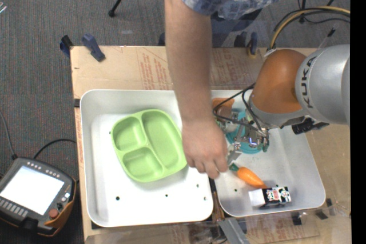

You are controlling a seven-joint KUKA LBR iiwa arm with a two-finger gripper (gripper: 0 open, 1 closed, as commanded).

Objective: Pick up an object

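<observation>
White left bin: green sectioned plate lies near its middle, with bare floor along the front and left walls.
Right bin: orange carrot near the front, a small black-and-white carton just beside it; open floor to the right.
Person's hand: over the divide between bins, fist beside the carrot's green end.
Gripper: low over the right bin's rear; finger spread cannot be told.

The arm is silver-grey, marked "KUKA" in black, with a bulbous orange band. Yellow and black cables arc at twelve o'clock.
</observation>
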